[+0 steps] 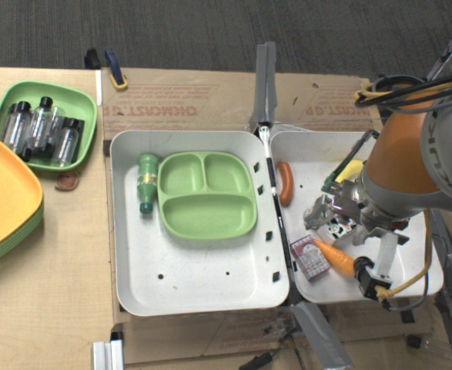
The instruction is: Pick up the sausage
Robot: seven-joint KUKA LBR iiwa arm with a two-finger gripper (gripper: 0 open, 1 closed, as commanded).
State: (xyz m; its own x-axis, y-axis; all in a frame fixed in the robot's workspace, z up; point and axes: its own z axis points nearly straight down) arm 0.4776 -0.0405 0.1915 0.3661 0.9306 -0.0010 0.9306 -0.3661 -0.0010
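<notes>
The sausage [285,183] is a reddish-brown link lying upright along the left wall of the right bin [306,146]. My gripper [331,219] hangs over the middle of that bin, to the right of the sausage and a little nearer the front, apart from it. The arm's orange band [395,164] sits above and right of the gripper and hides part of the bin floor. Nothing is seen held.
An orange carrot [337,258] and a pink box [310,257] lie just in front of the gripper, with a yellow item [350,169] behind it. The left bin [202,287] holds a green divided plate [206,193] and a green bottle [146,182].
</notes>
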